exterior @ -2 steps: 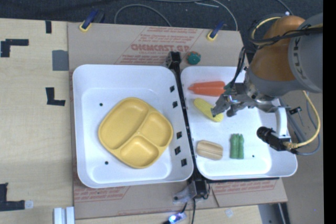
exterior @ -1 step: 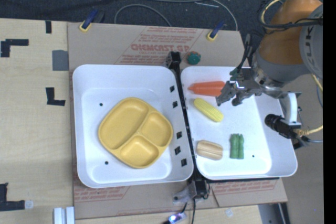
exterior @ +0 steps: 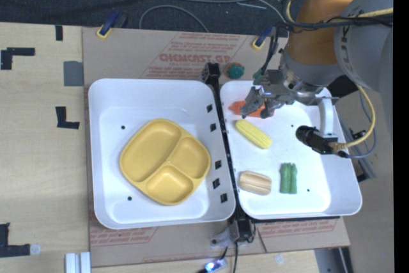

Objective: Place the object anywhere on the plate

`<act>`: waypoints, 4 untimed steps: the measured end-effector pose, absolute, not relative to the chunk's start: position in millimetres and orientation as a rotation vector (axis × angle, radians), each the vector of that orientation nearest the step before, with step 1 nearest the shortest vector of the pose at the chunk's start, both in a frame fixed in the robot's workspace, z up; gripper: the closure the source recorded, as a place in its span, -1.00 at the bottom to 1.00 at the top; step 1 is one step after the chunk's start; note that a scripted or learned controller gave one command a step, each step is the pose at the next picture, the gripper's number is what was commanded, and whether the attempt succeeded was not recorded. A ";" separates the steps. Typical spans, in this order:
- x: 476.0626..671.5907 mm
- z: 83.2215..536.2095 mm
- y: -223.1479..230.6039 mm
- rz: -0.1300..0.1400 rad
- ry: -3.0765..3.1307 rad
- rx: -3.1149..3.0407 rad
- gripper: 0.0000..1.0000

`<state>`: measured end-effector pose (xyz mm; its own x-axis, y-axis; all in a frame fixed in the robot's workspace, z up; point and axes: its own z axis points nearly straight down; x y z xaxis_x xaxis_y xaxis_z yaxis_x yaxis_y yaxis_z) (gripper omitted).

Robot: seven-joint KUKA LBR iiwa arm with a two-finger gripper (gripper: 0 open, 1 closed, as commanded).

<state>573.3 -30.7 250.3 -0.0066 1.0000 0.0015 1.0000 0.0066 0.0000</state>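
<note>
A yellow three-part plate (exterior: pixel 165 161) lies in the left bin (exterior: pixel 105 137). In the right bin (exterior: pixel 332 192) lie a yellow corn cob (exterior: pixel 252 133), a tan bread roll (exterior: pixel 255 183) and a green asparagus bundle (exterior: pixel 289 178). An orange carrot-like piece (exterior: pixel 245 109) lies at the right bin's far left corner. My gripper (exterior: pixel 261 103) hangs right over that orange piece, its dark fingers down around it; the piece is partly hidden by them.
A small teal and orange object (exterior: pixel 236 70) sits on the cardboard just beyond the bins. A black clip strip (exterior: pixel 217 131) runs between the two bins. Cables loop by the arm on the right.
</note>
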 end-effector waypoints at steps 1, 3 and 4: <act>606.4 248.9 13.8 -0.001 -2.227 -2.214 1.00; 654.3 226.8 99.4 0.002 -2.225 -2.216 1.00; 654.3 214.1 107.3 0.005 -2.222 -2.220 1.00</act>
